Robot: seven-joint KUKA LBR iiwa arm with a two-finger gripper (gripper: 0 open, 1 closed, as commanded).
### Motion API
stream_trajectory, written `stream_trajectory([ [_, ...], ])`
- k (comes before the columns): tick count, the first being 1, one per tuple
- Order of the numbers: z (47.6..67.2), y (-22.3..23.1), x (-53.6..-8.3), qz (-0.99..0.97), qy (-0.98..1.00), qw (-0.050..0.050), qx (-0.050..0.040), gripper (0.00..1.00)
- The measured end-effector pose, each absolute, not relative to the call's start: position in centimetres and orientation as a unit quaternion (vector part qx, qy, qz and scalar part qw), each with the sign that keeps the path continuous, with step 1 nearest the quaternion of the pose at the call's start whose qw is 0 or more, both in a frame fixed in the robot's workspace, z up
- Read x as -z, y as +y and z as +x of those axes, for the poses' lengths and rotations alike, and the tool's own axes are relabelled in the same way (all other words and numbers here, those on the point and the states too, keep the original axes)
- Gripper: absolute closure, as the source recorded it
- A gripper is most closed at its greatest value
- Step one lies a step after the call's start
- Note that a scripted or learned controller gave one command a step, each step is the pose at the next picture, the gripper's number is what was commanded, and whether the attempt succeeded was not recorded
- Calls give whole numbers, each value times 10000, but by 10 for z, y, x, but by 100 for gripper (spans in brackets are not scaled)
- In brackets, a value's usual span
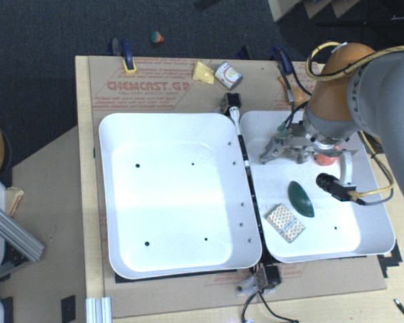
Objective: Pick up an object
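Camera view: I have the gripper (303, 147) low in the right bin (370, 237), over its upper part. I cannot tell how the pincer stands. A reddish object (325, 158) shows just beneath the wrist; green object (300, 199) and patterned block (285, 222) lie nearer the front, apart from it. Step, as I judge: descent onto a target. Next: close, then lift straight.

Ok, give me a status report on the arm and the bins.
Gripper low in right bin, jaws unclear. Green object and patterned block lying free nearby. Red item partly hidden under wrist.
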State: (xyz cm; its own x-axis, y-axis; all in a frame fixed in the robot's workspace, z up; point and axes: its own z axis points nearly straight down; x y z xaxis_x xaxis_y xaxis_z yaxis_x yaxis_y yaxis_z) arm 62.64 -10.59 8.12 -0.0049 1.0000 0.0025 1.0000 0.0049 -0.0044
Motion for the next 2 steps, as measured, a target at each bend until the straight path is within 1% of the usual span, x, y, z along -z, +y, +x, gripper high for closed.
stream_trajectory([
  [1, 666, -103, -84, -7070, -7072, 26, -30, 0],
  [2, 668, -18, -192, -7044, -7097, -30, 37, 0],
])
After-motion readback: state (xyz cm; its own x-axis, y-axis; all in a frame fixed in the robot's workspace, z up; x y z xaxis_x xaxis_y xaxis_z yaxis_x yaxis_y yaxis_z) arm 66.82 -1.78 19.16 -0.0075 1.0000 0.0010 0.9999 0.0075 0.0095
